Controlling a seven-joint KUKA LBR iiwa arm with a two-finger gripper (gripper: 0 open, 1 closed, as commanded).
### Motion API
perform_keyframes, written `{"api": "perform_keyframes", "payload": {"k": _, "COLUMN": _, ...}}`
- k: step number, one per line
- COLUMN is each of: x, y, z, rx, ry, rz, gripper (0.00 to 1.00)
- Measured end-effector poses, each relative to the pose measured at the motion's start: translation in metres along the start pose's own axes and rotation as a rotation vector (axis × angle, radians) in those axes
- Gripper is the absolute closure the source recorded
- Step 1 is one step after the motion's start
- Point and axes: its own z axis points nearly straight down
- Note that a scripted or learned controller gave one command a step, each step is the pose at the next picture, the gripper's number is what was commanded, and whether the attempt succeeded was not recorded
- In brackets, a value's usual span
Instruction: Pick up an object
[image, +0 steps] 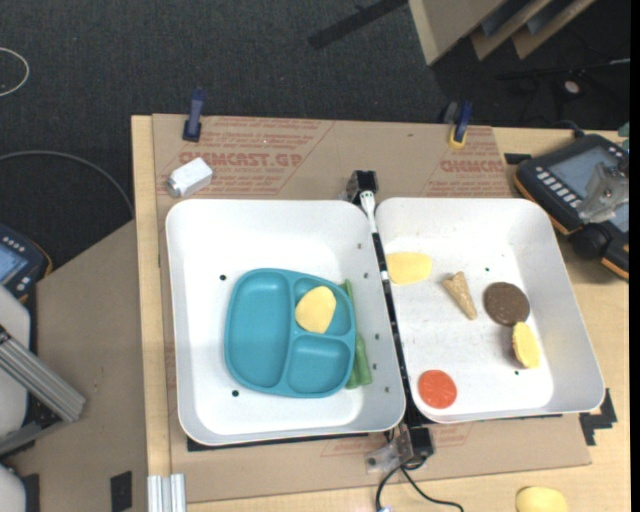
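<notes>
A green item (355, 340) lies mostly hidden under the blue tray (270, 345); the yellow object (540, 499) is cut off below.

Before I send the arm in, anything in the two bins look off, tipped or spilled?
Mostly tidy. One oddity: a green strip is wedged on edge between the blue divided plate and the left bin's right wall. A yellow piece in the right bin lies tight against the divider. Nothing looks spilled or broken.

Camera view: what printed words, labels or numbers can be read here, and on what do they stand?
"COMCAST.G B", roughly: red print on the cardboard sheet behind the left bin; blurred, so the reading is uncertain.
A second red print on the cardboard behind the right bin: too faint to read.
Handheld controller at the right edge: buttons and screen too small to read.
</notes>
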Motion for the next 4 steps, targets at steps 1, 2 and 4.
{"api": "perform_keyframes", "payload": {"k": 1, "x": 0.021, "y": 0.012, "z": -0.117, "rx": -0.028, "ry": -0.005, "rz": -0.008, "gripper": 1.00}}
{"api": "perform_keyframes", "payload": {"k": 2, "x": 0.003, "y": -0.015, "z": 0.013, "rx": 0.000, "ry": 0.001, "rz": 0.000, "gripper": 1.00}}
{"api": "perform_keyframes", "payload": {"k": 4, "x": -0.035, "y": -0.036, "z": 0.003, "rx": -0.001, "ry": 0.001, "rz": 0.001, "gripper": 1.00}}
